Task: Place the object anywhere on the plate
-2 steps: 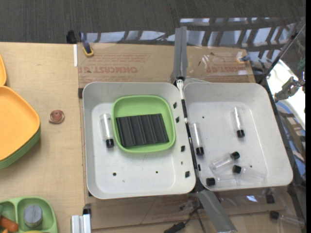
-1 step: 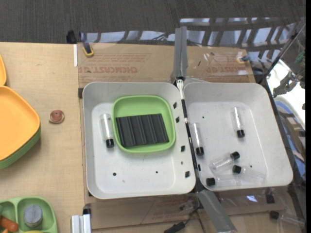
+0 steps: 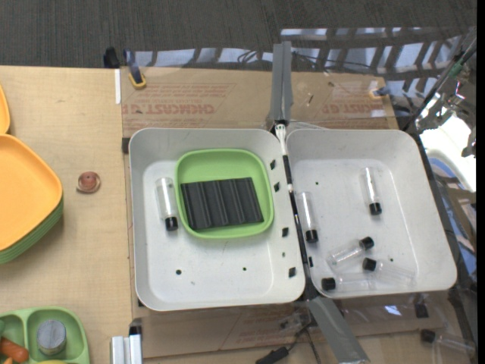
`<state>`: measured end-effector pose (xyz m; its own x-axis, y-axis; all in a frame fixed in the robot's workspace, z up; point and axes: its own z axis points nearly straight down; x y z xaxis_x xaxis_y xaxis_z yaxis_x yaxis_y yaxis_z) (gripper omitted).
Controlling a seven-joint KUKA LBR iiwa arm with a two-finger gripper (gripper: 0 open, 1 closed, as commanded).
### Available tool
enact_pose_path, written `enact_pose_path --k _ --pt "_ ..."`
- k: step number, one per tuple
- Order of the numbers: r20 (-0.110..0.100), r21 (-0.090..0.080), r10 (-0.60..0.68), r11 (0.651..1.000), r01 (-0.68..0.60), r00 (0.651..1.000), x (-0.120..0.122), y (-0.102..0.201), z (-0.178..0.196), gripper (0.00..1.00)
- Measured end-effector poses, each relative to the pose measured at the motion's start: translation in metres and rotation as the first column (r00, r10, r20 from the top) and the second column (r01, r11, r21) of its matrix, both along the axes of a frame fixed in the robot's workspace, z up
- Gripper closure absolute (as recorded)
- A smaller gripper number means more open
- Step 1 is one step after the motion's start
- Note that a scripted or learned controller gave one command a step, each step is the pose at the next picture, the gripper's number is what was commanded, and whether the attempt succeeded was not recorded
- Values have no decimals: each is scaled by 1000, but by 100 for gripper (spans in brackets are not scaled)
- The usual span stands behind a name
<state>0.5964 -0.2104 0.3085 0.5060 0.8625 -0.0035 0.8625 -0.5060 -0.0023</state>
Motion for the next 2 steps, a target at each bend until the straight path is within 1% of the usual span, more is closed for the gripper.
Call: enact_pose_path --k 1,2 --pt "-2 0 -81 997 81 997 6 12 -21 0" --pt "-2 1 -179 984 179 984 -10 23 -35 0"
